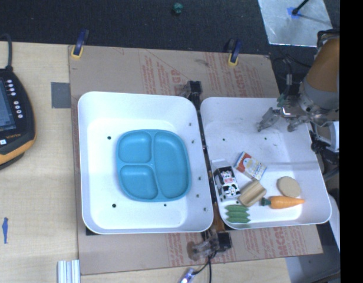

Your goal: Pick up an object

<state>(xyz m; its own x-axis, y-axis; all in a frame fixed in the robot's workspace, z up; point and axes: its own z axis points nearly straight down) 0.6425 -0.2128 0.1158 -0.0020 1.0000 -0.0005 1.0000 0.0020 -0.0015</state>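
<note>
below the spread-fingered, empty gripper (281, 121), well apart, the carrot (283, 203) by the right bin's (323, 217) near wall

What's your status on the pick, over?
Gripper over right bin's far end, holding nothing. Toy carrot, cookie, pea pod, small cartons clustered at near end, untouched. Blue divided plate in left bin.
</note>
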